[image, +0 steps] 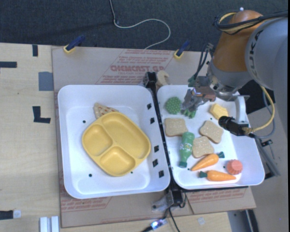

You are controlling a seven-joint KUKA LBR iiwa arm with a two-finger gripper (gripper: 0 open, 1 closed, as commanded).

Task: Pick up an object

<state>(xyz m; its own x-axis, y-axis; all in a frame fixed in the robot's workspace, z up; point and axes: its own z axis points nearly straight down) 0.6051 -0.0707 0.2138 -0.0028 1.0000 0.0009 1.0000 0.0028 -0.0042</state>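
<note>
The gripper [191, 108] hangs beside the green broccoli [173, 105], whether its jaws are parted I cannot tell; that bumpy toy looks light, rigid, best pinched across its crown.

A robot lab: taped cardboard [135, 66] bench, white bins [67, 129], toy food [210, 162]

Cardboard sheet [135, 67]: red print, illegible. Arm [268, 37]: "KU" letters.
</note>
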